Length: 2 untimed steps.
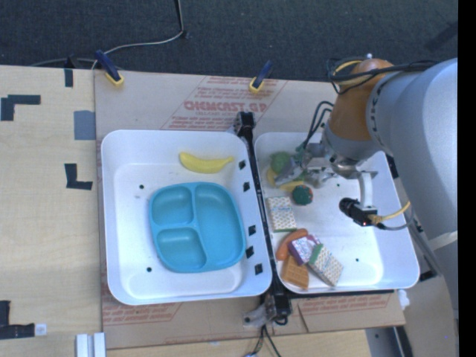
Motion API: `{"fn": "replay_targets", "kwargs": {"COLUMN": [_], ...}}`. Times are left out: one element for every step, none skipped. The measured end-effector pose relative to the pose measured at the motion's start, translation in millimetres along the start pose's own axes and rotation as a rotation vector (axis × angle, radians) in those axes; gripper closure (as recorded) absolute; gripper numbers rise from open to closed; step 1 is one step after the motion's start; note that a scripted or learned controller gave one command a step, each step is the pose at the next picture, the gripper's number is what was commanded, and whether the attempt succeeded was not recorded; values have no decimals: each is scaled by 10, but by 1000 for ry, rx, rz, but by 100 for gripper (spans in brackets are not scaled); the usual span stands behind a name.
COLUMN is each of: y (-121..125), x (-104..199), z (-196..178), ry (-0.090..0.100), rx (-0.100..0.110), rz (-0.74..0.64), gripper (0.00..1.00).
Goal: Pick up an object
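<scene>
Arm reaching into the right bin [387, 274], over its far-left clutter.

The gripper [309, 171] is hovering by a green ball [302, 195] and green toy [280, 161]; whether anything is being grasped, I cannot tell. A banana [204, 163] is lying in the left bin [119, 199].

Single fixed camera, above the bench [44, 199], angled down, apparently moderately close, both bins [119, 222] framed

Blue tray [197, 225], yellow banana [204, 163], white bins [119, 222].

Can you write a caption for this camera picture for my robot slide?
Robot arm reaches into the right bin of toys; a banana and blue tray sit in the left bin.
</scene>
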<state>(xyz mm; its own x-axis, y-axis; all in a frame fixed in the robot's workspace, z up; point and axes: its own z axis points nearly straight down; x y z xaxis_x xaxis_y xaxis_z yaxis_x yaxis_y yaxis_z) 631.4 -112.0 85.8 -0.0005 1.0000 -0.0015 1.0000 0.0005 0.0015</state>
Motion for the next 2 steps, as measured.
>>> {"fn": "replay_targets", "kwargs": {"y": [286,63], "x": [87,17], "z": [19,2], "ry": [-2,0], "rx": [46,0], "rz": [11,0], "gripper": [0,0]}}
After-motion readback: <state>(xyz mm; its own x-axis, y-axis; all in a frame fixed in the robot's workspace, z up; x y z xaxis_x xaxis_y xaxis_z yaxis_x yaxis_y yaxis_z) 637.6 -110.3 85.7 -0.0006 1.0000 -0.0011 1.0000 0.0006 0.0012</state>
